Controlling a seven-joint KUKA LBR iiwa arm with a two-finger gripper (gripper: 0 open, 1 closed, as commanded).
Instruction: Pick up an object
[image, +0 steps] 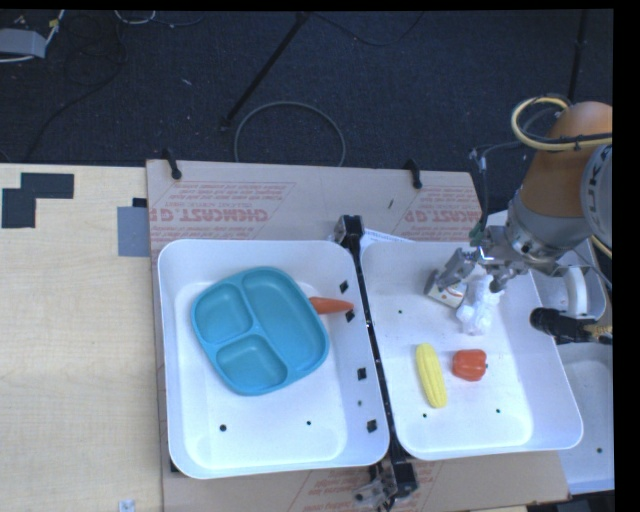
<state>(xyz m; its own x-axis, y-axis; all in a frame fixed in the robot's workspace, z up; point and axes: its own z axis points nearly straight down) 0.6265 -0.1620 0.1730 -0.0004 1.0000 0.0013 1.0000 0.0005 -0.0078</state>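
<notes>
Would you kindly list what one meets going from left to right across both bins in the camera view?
Blue divided plate → orange carrot-like piece → yellow corn cob → red-orange pepper-like toy. The gripper and a white object overlap above these, so I leave them out.

We see a pale wooden bench carrying a brown cardboard sheet, and on that sheet two shallow white bins. The left bin sits just beside the right bin, their inner edges meeting at a black clamp strip.
</notes>
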